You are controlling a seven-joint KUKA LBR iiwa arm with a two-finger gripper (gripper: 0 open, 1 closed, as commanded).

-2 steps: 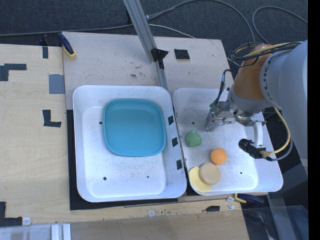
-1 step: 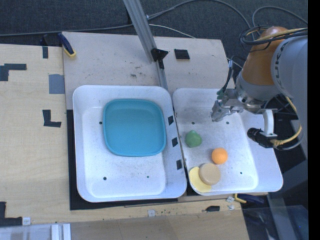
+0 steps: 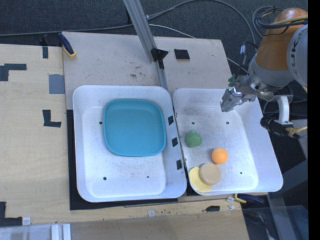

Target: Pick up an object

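Hanging over the far side of the right bin (image 3: 260, 149), my gripper (image 3: 229, 104) holds nothing I can see; it is too blurry to say more. I think I am just starting. Next I must go down to the green ball (image 3: 193, 139), nearer the front, with the orange ball (image 3: 219, 156) beside it.

I have the 1 grey KUKA arm (image 3: 280, 49) reaching in from the right of the camera view, its orange band sitting above the wrist. The wrist angles down and to the left, ending in the grey metal 2-finger gripper (image 3: 227, 104), which hangs low with its tip pointing downward.
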